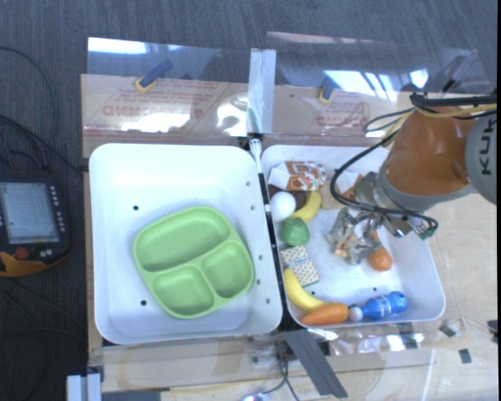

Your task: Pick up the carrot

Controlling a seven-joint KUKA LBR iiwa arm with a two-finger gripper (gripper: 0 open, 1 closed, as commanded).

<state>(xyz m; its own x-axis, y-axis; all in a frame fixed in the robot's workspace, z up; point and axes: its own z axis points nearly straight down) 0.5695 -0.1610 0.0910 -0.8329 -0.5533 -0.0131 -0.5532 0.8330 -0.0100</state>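
My gripper (pixel 356 239) hangs low in the right bin (pixel 426 295), fingers pointing down. Fingers (pixel 344 234) sit over a small tan and white item (pixel 347 246); whether they are spread or closed on it, I cannot tell, the metalwork blurs into the object below. Nothing clearly between them.

Just to the camera's right of my fingers: a small orange fruit (pixel 380 260), touching or nearly touching the gripper's side.

The carrot (pixel 324 314) lies well apart from my fingers, down at the near wall of the same bin, lying flat, long axis along the wall. Its thick end is just beside a blue bottle (pixel 384 307), also lying on its side. A yellow banana (pixel 295 287) curves down to meet the carrot's other end.

Toward the bin divider from my fingers: a checkered cracker (pixel 301 266), a green lime (pixel 295 231) above it, a second banana (pixel 307 206), a white egg (pixel 282 203), and a printed packet (pixel 304 175) at the far corner.

Beyond the divider, the left bin (pixel 117 174) holds a green divided plate (pixel 194 261), far from me.

Above my fingers, the orange wrist band (pixel 430 149), cables looping round it.
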